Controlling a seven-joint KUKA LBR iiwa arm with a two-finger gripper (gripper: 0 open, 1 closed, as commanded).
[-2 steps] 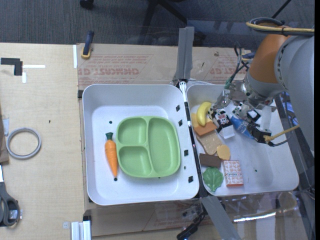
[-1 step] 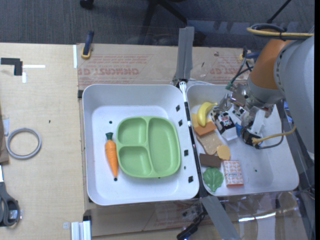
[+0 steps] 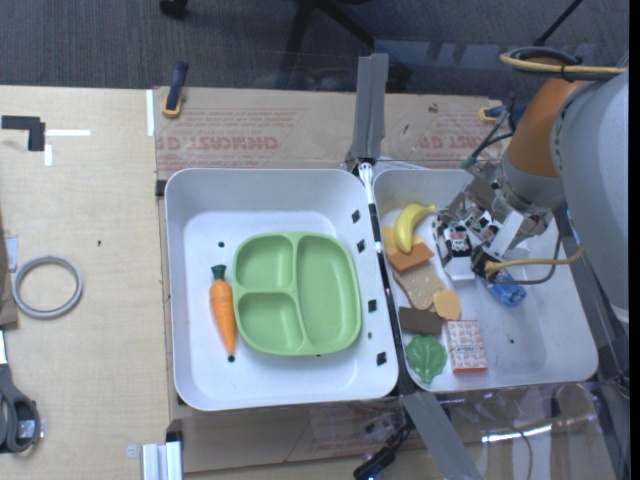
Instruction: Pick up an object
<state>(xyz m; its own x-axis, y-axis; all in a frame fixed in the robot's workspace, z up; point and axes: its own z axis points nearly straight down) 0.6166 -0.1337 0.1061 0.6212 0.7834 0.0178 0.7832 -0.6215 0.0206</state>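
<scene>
Where it curves, the yellow banana point(image 3: 409, 224) darkens greenish.

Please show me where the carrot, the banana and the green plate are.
carrot point(image 3: 223, 311): camera view, middle of orange body.
banana point(image 3: 406, 224): camera view, middle of curve.
green plate point(image 3: 298, 293): camera view, centre divider.

Grey arm point(image 3: 600, 148) (orange wrist band).

Roll of tape point(image 3: 45, 286) lying flat on the wooden bench point(image 3: 80, 208), well left of the bins. Scissors point(image 3: 15, 418) at the lower left edge. Office chair base point(image 3: 300, 8) beyond.
</scene>
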